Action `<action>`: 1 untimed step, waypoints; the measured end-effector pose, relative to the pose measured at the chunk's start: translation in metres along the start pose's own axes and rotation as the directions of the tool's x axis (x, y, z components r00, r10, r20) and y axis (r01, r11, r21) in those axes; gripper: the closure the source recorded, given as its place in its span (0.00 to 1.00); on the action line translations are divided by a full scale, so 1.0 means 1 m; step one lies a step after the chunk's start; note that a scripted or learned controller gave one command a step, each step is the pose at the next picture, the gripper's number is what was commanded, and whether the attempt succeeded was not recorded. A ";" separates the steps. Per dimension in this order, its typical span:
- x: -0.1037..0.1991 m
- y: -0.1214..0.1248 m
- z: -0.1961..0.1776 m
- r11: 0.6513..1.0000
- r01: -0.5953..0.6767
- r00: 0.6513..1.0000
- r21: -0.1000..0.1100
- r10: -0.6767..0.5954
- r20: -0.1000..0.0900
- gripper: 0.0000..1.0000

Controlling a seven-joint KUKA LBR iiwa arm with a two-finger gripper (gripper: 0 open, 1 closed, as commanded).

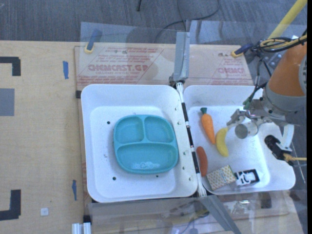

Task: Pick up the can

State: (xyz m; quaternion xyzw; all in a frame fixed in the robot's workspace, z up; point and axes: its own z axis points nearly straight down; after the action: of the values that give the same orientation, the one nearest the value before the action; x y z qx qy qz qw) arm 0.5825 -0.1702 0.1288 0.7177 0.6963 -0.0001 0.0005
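Nearest, along the right bin's (287,179) front edge, lay a patterned tan packet (220,176), a black-and-white item (247,177) and a brown sausage-shaped piece (202,160). Farther back sat a banana (222,141) and a carrot (208,124), and right of them the gripper (243,126) held the grey can (242,130) between its narrowly set fingers. Left, a teal divided plate (145,144) rested in the other bin (92,106).
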 end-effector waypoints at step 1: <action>-0.028 0.064 0.039 0.999 -0.048 0.999 0.002 0.048 0.000 0.00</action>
State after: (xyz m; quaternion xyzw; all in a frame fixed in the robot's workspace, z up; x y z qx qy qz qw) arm 0.6458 -0.1996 0.0895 0.7341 0.6791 -0.0007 -0.0002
